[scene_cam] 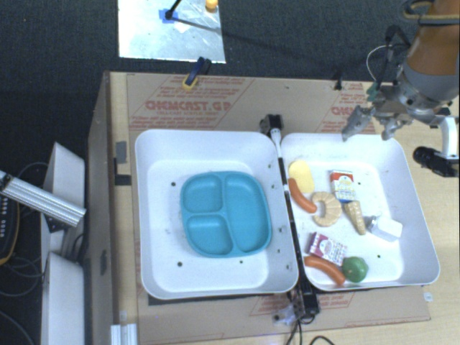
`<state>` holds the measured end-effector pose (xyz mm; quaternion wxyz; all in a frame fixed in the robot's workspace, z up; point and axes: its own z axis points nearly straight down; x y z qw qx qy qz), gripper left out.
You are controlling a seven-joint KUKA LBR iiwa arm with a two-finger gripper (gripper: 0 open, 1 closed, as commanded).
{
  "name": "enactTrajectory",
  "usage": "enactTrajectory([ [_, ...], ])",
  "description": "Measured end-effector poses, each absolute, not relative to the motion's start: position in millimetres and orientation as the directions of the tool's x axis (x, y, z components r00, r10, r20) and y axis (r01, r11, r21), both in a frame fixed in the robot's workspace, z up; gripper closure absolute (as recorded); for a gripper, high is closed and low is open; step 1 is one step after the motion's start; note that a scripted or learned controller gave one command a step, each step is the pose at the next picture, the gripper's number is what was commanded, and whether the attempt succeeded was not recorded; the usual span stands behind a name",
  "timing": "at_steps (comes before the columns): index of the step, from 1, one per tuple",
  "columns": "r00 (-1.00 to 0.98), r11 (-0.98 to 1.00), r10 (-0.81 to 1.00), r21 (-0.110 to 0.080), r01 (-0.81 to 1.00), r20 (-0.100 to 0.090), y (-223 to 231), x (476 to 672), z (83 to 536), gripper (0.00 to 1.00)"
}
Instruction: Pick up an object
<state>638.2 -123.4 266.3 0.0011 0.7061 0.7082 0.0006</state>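
The toys, such as the hot dog (302,195) and small carton (343,186), lie loose in the right bin (420,225), below the gripper (374,126). It hangs open and empty above the bin's far rim, probably before descending.

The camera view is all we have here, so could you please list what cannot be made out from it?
- Arm: cut off by the camera view's top and right edges; its base is out of frame.
- Cartons and: print too small to read.
- White object by the cone: too small and pale against the right bin to identify.
- Orange item on the sheet beyond the bench: too small to name.
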Motion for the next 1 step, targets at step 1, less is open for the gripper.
enactTrajectory([
  [1, -0.002, 0.002, 1.0, 0.001, 1.0, 0.0, -140.6, 619.2, 189.2, 0.0],
])
